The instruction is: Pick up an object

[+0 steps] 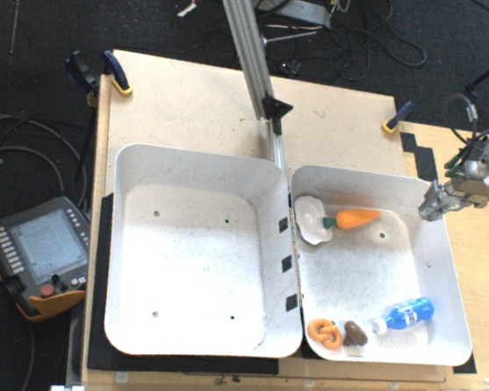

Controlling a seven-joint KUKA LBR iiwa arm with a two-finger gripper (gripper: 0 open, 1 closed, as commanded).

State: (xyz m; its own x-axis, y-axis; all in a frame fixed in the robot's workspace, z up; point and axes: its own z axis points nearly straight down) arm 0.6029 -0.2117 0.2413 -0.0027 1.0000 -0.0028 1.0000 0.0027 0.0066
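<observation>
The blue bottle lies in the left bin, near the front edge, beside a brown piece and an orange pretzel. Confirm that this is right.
Not right. The camera view shows the blue bottle in the right bin, not the left. The rest holds: it lies near the front edge, beside the brown piece and the orange pretzel.

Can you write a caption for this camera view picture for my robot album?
Gripper hovers by the right bin holding carrot, white shell, blue bottle.
</observation>
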